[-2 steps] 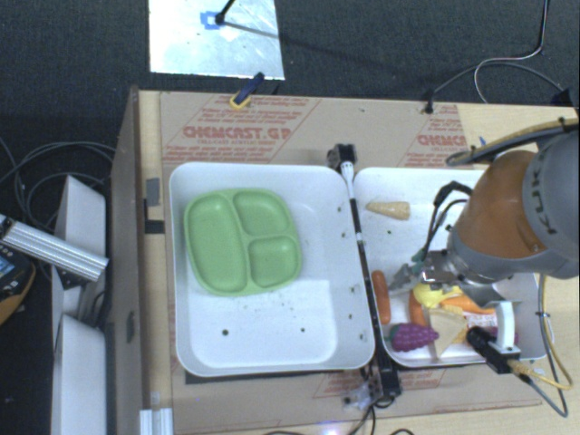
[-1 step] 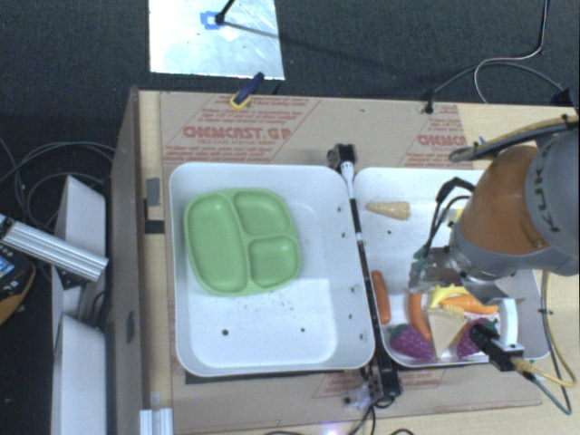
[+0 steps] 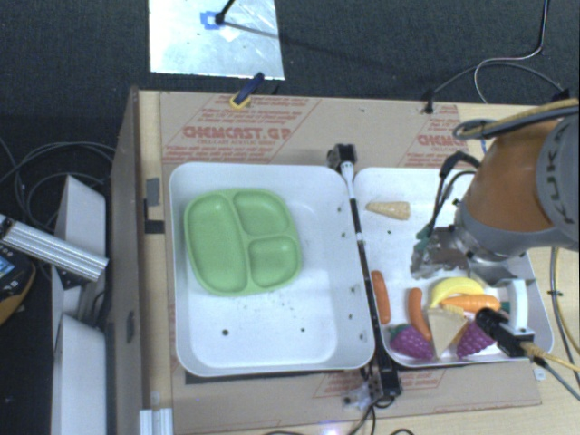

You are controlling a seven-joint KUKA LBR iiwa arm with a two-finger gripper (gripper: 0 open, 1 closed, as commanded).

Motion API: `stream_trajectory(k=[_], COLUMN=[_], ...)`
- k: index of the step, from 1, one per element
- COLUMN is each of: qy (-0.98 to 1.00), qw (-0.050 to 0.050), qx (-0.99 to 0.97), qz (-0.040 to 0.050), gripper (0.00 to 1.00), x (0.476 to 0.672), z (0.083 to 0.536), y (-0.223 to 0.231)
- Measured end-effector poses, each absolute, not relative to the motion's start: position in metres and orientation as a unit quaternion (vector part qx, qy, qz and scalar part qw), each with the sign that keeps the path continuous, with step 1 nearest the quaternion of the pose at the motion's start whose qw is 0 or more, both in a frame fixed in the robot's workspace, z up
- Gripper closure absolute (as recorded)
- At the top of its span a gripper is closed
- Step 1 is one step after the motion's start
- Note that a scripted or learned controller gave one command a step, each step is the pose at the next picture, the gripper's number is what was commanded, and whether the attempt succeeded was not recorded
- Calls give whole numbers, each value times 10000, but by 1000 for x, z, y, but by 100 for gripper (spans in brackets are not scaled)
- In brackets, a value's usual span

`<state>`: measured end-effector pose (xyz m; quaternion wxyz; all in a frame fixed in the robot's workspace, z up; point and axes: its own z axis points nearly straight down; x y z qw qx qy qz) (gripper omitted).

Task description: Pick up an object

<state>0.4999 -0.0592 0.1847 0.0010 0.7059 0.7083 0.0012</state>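
Overhead, arm above the right bin's toy food.
From the camera view, gripper [image 3: 433,254] hangs near the banana [image 3: 458,288] and carrot [image 3: 416,308] (finger state: cannot tell); tightly heaped pieces could make a grab slip or snag neighbours.

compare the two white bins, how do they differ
The left bin holds one green divided plate; the right bin holds several small toy foods, such as a banana and grapes. The arm reaches over the right bin, not the left. Both are shallow and white.
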Motion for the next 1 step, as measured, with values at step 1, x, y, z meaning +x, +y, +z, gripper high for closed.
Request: stream_trajectory(k=[1], qy=[7081], qw=[7], qx=[7061], qz=[8], gripper=[0], x=[500], z=[184], y=[-59])
